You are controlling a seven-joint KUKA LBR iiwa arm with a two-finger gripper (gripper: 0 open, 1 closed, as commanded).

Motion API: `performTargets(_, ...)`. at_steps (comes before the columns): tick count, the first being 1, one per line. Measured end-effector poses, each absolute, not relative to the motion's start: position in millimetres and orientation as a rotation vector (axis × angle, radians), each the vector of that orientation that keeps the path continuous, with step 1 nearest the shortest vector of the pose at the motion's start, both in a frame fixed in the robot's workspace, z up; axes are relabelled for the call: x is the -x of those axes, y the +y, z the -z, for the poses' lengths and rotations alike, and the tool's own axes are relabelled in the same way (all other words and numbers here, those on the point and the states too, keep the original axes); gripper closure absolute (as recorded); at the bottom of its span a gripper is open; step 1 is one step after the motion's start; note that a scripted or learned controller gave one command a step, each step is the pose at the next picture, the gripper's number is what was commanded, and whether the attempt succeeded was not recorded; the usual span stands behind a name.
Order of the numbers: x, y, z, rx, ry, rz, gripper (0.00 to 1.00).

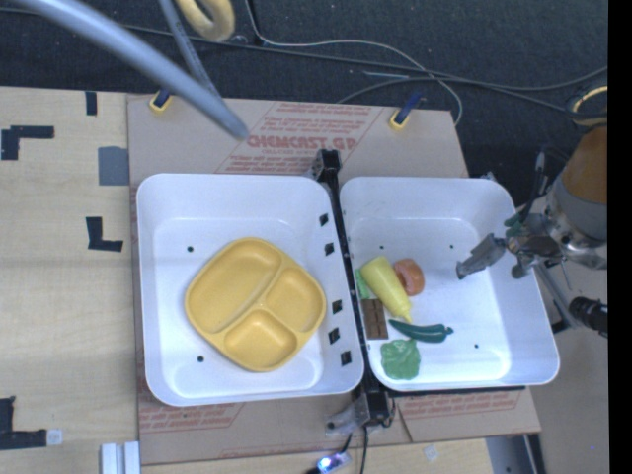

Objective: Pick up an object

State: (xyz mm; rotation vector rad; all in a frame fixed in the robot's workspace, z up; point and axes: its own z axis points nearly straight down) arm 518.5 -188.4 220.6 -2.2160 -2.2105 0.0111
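Gripper (491, 255): over right bin (494, 205), open/shut – can't tell.
Toys: chili (423, 331), tomato (410, 276) left of it.

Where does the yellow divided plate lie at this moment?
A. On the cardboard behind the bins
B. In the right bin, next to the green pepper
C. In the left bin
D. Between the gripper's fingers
C: the yellow divided plate rests flat on the floor of the left bin, apart from the food items in the right bin.
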Motion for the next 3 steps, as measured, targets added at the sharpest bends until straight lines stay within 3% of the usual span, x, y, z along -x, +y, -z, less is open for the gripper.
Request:
performTargets(1,-521.2,-188,-227,2.219,-2.222,-0.001,0.0)
performTargets(3,-530.2,-192,-117,2.218,-2.22,-0.006,0.0)
